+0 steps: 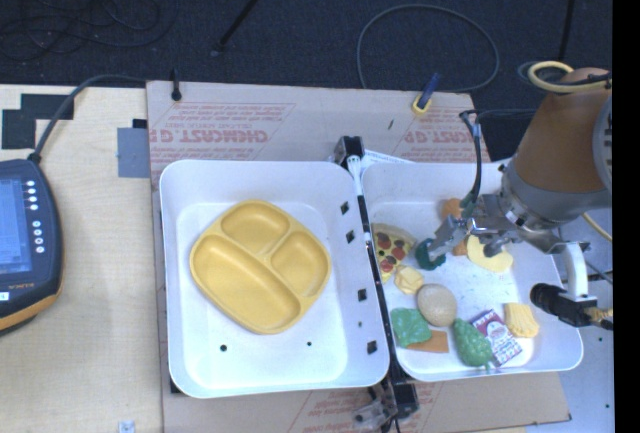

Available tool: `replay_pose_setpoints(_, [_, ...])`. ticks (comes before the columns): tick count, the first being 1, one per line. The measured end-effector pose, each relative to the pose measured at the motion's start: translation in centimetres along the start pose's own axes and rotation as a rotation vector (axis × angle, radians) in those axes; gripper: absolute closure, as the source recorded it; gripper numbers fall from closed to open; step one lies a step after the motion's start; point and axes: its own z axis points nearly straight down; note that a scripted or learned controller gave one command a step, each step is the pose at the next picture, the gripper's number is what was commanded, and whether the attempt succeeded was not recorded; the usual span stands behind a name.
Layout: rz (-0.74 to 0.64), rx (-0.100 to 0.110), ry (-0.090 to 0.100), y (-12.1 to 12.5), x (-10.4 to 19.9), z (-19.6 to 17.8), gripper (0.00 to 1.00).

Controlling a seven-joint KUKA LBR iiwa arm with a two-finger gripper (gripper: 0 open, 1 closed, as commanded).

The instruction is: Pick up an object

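The grey arm with its orange band was seen at right of frame, over the right shallow white bin. In the left white bin a yellow three-compartment plastic plate was noted. The gripper was recorded above the right bin's centre, beside a dark green round piece; its opening could not be told, nor any hold. Toy foods were logged lower right: a beige oval, a pizza slice.

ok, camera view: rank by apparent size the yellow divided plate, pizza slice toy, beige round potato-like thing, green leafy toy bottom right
1. yellow divided plate, by far the largest
2. beige round thing
3. green leafy toy and pizza slice toy: too alike to rank.
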Motion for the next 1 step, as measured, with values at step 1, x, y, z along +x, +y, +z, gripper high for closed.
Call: replay_pose_setpoints(1, [0.002, -0.002, 0.001, 1.04, -2.7, 10.91, 0.0])
